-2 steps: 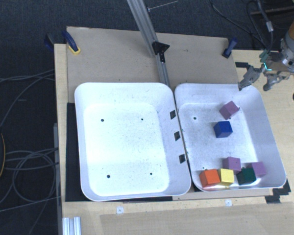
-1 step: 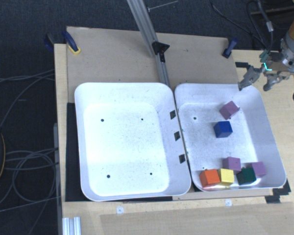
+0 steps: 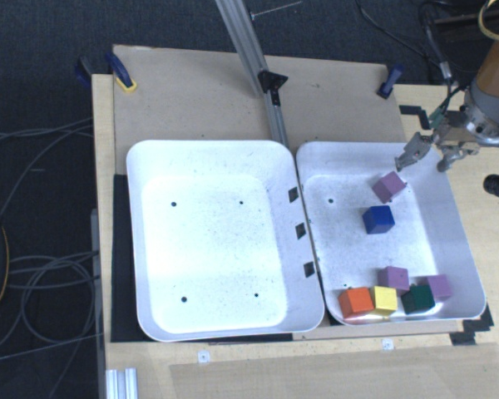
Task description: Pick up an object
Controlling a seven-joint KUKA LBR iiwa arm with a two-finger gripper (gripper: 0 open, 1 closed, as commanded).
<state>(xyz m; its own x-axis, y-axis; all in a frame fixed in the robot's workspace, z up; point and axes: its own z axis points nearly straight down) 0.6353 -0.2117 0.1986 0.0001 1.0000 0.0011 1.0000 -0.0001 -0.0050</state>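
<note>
My gripper (image 3: pixel 428 158) hangs open over the far right part of the right bin (image 3: pixel 333 173), its two fingers spread with nothing between them. A purple block (image 3: pixel 388 186) lies just below and left of the fingertips, apart from them. A blue cube (image 3: pixel 379 219) sits a little nearer. Along the bin's near edge stand an orange block (image 3: pixel 357 301), a yellow block (image 3: pixel 385 299), a dark green block (image 3: pixel 417 299) and two more purple blocks (image 3: pixel 394 277) (image 3: pixel 438 286).
The left bin (image 3: pixel 208 239) lies beside the right one, joined by black clips (image 3: pixel 300 230). A slanted metal pole (image 3: pixel 248 44) rises from the back of the bench. Blue clamps (image 3: pixel 121 73) (image 3: pixel 390 80) hold the board's far corners. Cables lie on the floor at left.
</note>
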